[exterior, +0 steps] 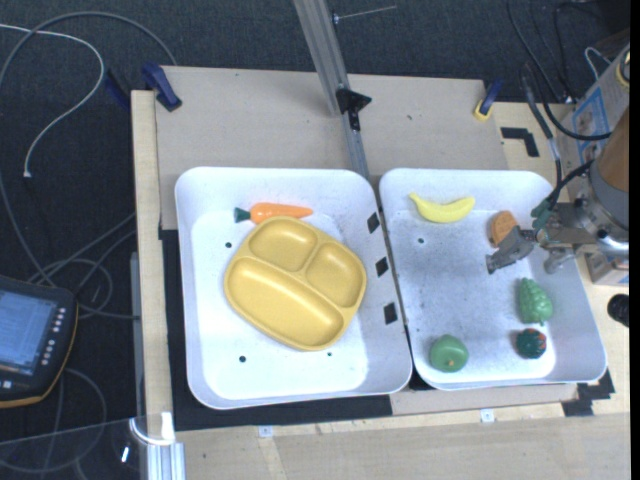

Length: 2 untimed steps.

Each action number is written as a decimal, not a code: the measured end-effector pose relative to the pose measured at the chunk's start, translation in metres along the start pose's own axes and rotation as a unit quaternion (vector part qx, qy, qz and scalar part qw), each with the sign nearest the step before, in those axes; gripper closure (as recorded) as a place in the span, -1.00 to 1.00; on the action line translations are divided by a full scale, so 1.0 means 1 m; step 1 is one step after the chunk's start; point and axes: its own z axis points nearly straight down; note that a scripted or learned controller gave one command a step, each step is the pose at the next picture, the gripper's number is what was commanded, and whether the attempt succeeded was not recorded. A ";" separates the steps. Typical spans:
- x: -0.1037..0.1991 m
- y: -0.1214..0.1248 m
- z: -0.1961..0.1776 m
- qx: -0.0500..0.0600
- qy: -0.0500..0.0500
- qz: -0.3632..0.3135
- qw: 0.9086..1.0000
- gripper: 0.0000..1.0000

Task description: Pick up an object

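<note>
My gripper (528,257) hovers over the right side of the right bin (470,278), with the arm coming in from the right edge. Its two dark fingers (503,255) stand apart, open, with nothing between them. An orange-brown piece of food (501,227) lies just up and left of the left finger. A bunch of green grapes (534,300) sits right below the gripper. A yellow banana (442,208) lies at the bin's back. A green apple (448,352) and a small red and green fruit (530,343) rest along the front.
The left bin (205,268) bears a yellow divided plate (295,281) and an orange carrot (277,211) behind it. A grey pole (325,43) rises between the bins at the back. Cables lie on the dark floor to the left.
</note>
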 end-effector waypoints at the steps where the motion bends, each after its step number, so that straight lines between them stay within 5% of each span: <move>1: 0.000 0.000 0.000 0.000 0.000 0.000 1.000 -1.00; 2: -0.008 0.001 0.059 0.003 0.000 0.001 1.000 -1.00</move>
